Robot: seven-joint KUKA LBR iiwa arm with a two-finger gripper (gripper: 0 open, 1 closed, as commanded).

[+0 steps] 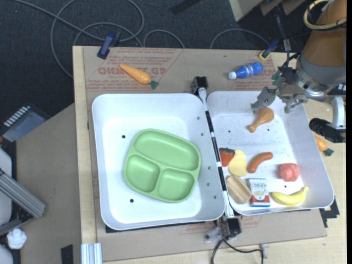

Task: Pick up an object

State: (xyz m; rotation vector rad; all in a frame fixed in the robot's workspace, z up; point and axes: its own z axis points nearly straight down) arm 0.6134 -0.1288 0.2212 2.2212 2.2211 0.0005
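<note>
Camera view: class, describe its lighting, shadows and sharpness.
Camera view: even, soft light; the green tray casts only a faint shadow in the left bin; no strong glare on the right bin; mild softness throughout, with the gripper slightly blurred.

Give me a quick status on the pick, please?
Hand open above right bin, holding nothing. Drumstick just below it, lying apart from other toys. Nothing in the way.

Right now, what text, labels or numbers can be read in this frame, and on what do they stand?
Cardboard sheet under the bins: large reddish printed letters, too faint to read reliably.
Small carton in the right bin: printed label, too small to read.
Blue bottle: no legible label.
</note>
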